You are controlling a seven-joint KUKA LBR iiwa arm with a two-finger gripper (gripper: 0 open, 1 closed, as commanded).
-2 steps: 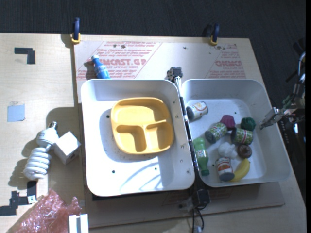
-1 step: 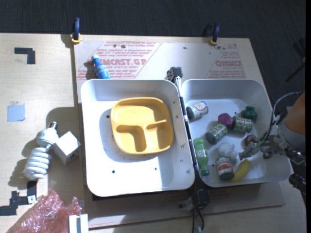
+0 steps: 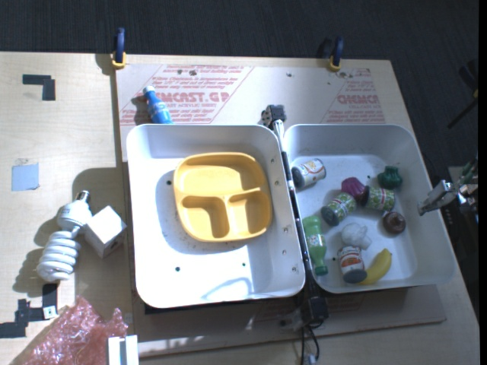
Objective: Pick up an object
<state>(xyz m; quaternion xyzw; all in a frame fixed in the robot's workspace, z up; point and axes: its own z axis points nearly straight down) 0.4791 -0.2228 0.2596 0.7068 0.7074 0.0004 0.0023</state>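
The big yellow tray point(image 3: 222, 205) fills the middle of the left bin point(image 3: 144, 226); it looks stiff, light and too wide to pinch. Small toys crowd the right bin point(image 3: 426, 204). The banana point(image 3: 378, 267) near its front edge looks hard and smooth; grab it across the middle. The gripper point(image 3: 437, 197) waits over that bin's right edge, fingers spread, holding nothing. The bench point(image 3: 46, 166) is pale wood.

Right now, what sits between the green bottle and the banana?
In the camera view, a small red-labelled can stands between the green bottle and the banana.

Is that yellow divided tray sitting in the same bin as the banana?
No, the yellow tray lies in the left bin, while the banana lies in the right bin.
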